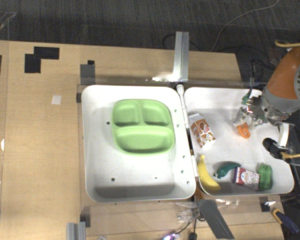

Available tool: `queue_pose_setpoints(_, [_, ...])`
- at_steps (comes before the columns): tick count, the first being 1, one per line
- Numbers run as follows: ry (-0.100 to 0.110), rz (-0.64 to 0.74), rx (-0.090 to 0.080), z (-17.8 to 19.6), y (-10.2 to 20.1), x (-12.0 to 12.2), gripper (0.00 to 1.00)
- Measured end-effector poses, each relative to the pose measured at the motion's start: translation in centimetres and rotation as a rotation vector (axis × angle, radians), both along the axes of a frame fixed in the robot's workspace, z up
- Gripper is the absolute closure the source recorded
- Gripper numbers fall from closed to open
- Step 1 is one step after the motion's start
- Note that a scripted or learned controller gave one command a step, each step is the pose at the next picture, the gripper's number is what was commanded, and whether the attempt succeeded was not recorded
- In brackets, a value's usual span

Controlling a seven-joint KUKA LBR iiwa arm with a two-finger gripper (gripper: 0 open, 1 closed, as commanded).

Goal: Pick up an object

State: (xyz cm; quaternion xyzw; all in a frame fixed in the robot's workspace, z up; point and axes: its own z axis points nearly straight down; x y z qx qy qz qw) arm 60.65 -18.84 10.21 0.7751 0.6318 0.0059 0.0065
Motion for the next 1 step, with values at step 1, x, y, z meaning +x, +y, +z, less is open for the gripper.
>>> queue_pose_setpoints(1, [0.012, -0.052, 0.003, 12.24, 5.25, -6.19, 1.00])
